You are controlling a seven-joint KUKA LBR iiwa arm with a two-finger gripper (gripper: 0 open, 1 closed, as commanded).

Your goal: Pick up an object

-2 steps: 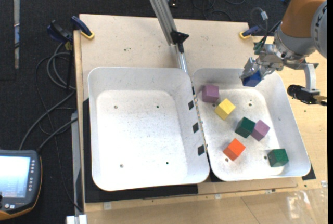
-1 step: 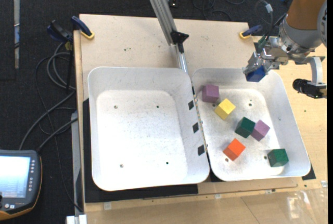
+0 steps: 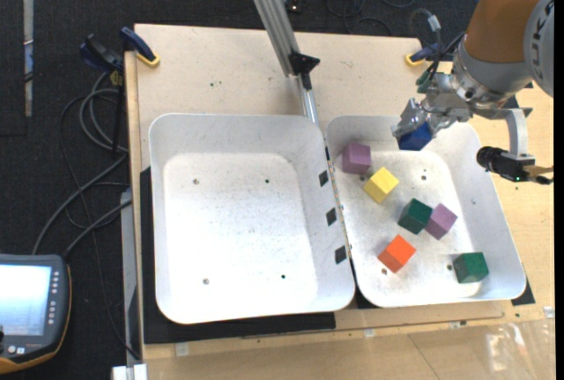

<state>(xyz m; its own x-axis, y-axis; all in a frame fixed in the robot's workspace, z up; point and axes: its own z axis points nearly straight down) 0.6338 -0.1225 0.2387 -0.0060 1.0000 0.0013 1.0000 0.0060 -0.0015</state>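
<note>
A blue cube (image 3: pixel 415 137) is seen clamped in the tool (image 3: pixel 412 128), raised near the right bin's (image 3: pixel 493 193) far edge. It is judged light and rigid, best gripped across opposite flat faces.

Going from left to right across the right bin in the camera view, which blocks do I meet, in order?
purple block → yellow block → orange block → dark green block → light purple block → green block.
</note>
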